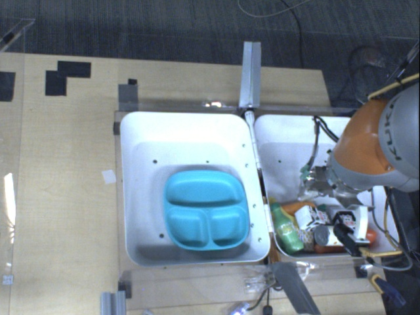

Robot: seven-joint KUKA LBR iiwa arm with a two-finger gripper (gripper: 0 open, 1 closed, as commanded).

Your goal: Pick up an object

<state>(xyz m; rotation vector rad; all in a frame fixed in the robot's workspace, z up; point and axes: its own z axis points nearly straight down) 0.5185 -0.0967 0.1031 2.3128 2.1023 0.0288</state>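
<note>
My gripper [319, 195] hangs low over the front half of the right bin [283, 143], under the orange wrist band. Just below and left of it a pile of small things lies against the bin's front wall. The pile holds a green bottle [287, 230], an orange piece [296, 207], a white packet with print [307, 219], a dark grey lump [320, 236] and a red piece [371, 237]. The gripper's tip is among or just above the orange piece and the white packet. The wrist hides whether anything is held.
The left bin [139, 140] holds a blue three-compartment tray [207, 209] in its front half. A metal post [251, 77] stands behind the wall between the bins. The back of the right bin is bare white floor.
</note>
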